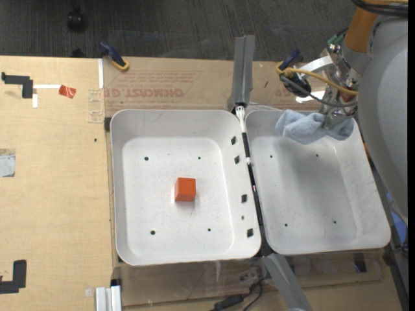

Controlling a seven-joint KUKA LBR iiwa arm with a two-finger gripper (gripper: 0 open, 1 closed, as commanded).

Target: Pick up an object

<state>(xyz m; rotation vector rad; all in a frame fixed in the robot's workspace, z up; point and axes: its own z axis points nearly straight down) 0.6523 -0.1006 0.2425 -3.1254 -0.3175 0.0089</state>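
You've got one orange cube [185, 190] in the left bin [130, 173], one grey-blue cloth [299, 126] at 12 o'clock in the right bin [324, 232]; gripper [336, 112] at the cloth, grip state can't tell.

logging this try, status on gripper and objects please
Gripper low at right bin's far edge, on the pale blue cloth. Hold unconfirmed. Orange block alone in left bin, nothing blocking it.
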